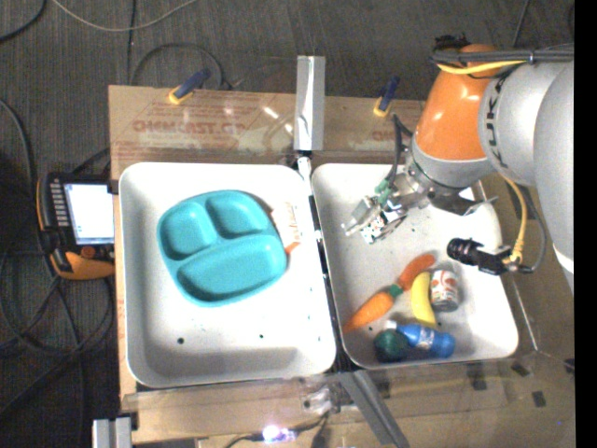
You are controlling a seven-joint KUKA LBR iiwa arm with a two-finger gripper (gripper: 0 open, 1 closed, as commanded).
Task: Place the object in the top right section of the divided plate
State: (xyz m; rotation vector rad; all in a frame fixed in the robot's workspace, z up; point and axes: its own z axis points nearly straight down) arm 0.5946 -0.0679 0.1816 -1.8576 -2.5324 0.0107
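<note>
A blue divided plate [222, 245] sits in the left bin [140, 343]; the gripper [373, 220] hangs over the right bin [504, 339], whose front edge holds a carrot [371, 310], banana [423, 299] and can [445, 288]

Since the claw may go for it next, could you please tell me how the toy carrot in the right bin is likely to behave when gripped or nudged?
The toy carrot tapers to a point, so it would probably roll in an arc if nudged. It looks smooth and glossy, so it may slip from a grip near the narrow tip. It lies close to the banana, which a push might disturb.

Divided plate [222, 245]: turquoise. Bins [149, 343]: white. Carrot [371, 309]: orange, green top. Banana [423, 297]: yellow. Bottle [427, 339]: blue.
</note>
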